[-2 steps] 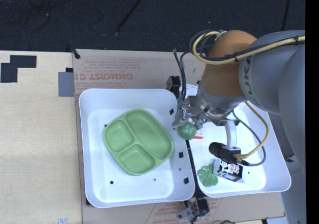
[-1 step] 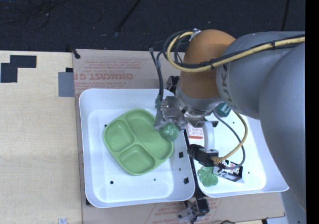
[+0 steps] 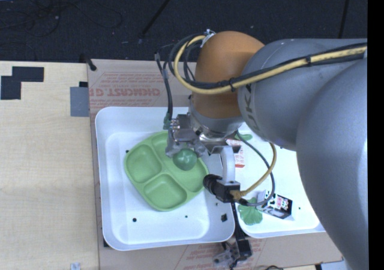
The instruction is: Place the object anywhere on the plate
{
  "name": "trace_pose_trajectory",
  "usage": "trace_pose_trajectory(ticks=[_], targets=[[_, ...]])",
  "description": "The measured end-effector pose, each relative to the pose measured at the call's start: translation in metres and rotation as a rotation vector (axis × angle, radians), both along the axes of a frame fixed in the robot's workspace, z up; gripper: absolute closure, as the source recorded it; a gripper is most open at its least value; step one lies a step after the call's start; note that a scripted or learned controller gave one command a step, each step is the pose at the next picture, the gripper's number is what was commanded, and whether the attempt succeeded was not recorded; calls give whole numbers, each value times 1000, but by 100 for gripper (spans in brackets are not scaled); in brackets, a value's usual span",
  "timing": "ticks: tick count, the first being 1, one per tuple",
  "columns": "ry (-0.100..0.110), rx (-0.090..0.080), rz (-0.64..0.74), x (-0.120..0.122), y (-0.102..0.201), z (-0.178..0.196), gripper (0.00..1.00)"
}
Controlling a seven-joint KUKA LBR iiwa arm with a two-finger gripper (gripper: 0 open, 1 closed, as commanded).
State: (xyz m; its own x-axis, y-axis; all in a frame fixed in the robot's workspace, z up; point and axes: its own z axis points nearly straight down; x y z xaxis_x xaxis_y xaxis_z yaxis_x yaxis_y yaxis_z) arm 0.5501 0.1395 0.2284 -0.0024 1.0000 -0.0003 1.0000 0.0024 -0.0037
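Grey arm link (image 3: 327,137): nearest the lens, filling the right side of the view, w/ a yellow cable (image 3: 264,74) running along its upper edge. Orange band (image 3: 225,74): rounded section above the wrist, at centre, ringed by looped black and yellow cables. Gripper (image 3: 185,150): below the band, over the right-hand part of the plate; fingers point down and away from the camera, so whether they are apart, together or clamped on anything cannot be told. Green object (image 3: 185,159): small rounded dark-green item directly at the gripper tip, over the plate's right compartment; contact w/ plate or fingers not resolvable. Plate (image 3: 157,174): light green, divided into three compartments, lying tilted in the left bin. Left bin (image 3: 114,203): shallow, white. Right bin (image 3: 300,218): mostly hidden by the arm; holds a green leafy item (image 3: 252,216) and, just beside it, a small black-and-white card-like item (image 3: 278,206). Bench (image 3: 45,167): pale wood surface at left; cardboard sheet (image 3: 129,90) w/ red print under the bins.
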Motion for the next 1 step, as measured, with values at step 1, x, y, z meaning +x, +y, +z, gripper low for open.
trace_pose_trajectory(ticks=[1], targets=[[1,0,-1,0,-1,0,0]])
